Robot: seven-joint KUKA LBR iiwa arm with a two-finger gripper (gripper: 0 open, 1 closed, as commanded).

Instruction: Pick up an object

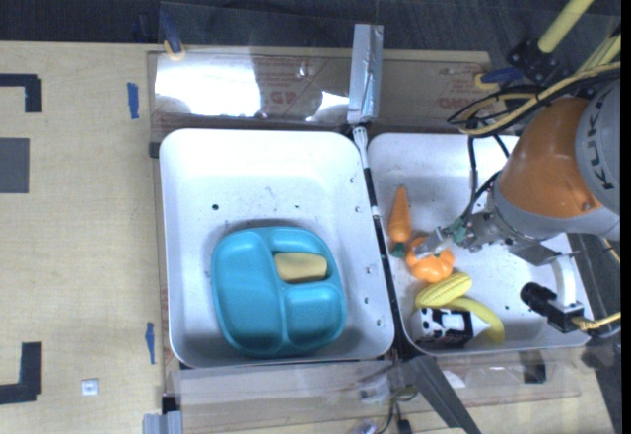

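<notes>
Right bin (pixel 434 148), near end: one black-and-white toy (pixel 446 324), lying against the near wall. Touching it on the far side, one yellow banana (pixel 471 309) and one pale yellow corn-like piece (pixel 442 290), side by side.

Right bin, middle: one round orange fruit (pixel 432 267), just beyond the corn piece. Gripper (pixel 455 233) low over the bin, right beside this fruit on its far-right side; whether it is spread or closed cannot be told, and nothing is seen held in it.

Right bin, further back: one orange carrot (pixel 399 214), lengthwise near the left wall.

Left bin (pixel 256 161), near half: one blue divided tray (pixel 278 289), with one tan bread-like piece (pixel 300 267) in its far-right compartment.

Arm (pixel 552 176): grey, orange-banded, entering from the right over the right bin.
</notes>
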